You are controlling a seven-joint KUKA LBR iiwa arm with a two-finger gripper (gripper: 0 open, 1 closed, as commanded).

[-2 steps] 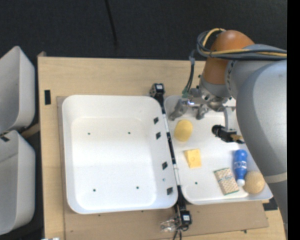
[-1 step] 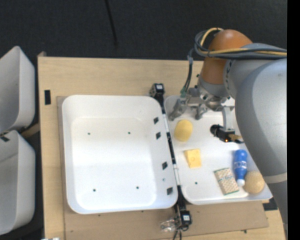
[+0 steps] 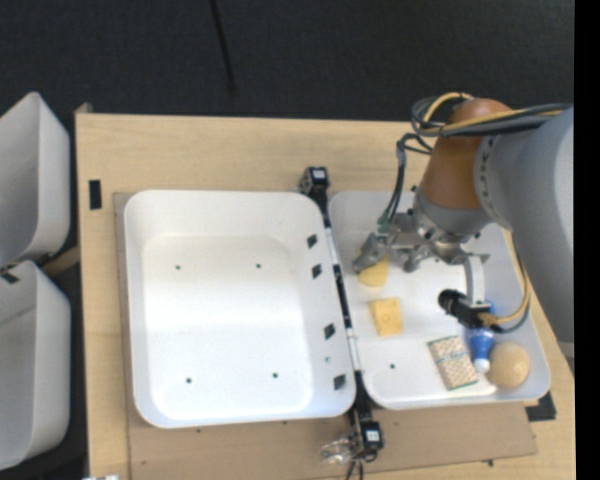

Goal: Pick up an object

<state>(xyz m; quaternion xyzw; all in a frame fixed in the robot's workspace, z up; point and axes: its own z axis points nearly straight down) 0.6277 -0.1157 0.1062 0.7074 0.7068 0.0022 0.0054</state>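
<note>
A small pale-yellow chunk with a soft, foam-like look (image 3: 374,274) lies in the upper left part of the right-hand shallow white bin (image 3: 410,388), right of the frame's centre. It sits directly at the lower left edge of the grey two-finger tool (image 3: 392,256). It seems to touch the tool there, though the view is too coarse to be sure. Whether the tool is open or closed, and whether it has any hold on the chunk, cannot be told from this angle.

Just below the chunk, and apart from it, a flat yellow square block (image 3: 386,317) rests on the bin floor. Further toward the lower right corner of the same bin lie a small patterned packet (image 3: 452,360), a little blue object (image 3: 479,346) and a tan ball (image 3: 510,364), grouped close together.

The grey arm (image 3: 525,183) comes in from the right edge of the frame, with its orange band (image 3: 450,173) above the tool.

The left-hand shallow white bin (image 3: 220,298) sits beside the right one, their rims meeting at mid-frame. Both stand on the pale wooden worktop (image 3: 105,298).
</note>
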